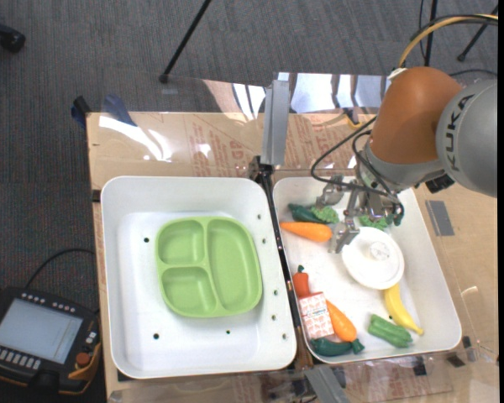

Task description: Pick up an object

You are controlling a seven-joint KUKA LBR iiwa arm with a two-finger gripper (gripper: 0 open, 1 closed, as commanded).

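Over the right-hand bin [441, 296], the gripper [346, 225] is held low above the toy food, near the bin's far end, with the grey arm [479, 137] and its orange band [412, 112] reaching in from the right. Whether anything is clasped cannot be told: the metal parts are seen from above and partly blurred, so how far the gripper is spread is not to be made out, and no object is seen lifted with it.

The candidates for picking are all gathered in this one bin, presumably so that they lie within the arm's reach. An orange carrot [307, 231] is laid just left of the gripper, touching or nearly touching a green leafy vegetable [312, 213]. A white round lid-like dish [374, 258] is set just right of and below the gripper. Nearer the camera, a yellow banana [400, 307] is laid along the right wall, with a green pepper-like piece [390, 330] beside it. Against the left wall a small red-and-white carton [316, 314] is placed, with a second carrot [342, 322] touching it and a dark green vegetable [334, 348] at the bin's near edge.

The left-hand bin [122, 204] is occupied by a green compartment tray [208, 267], well apart from the arm.

From the gripper's position, the first carrot or the white dish is judged the likeliest target; the carrot's closeness to the leafy piece could spoil a clean grasp. Both bins are carried by the table [193, 141].
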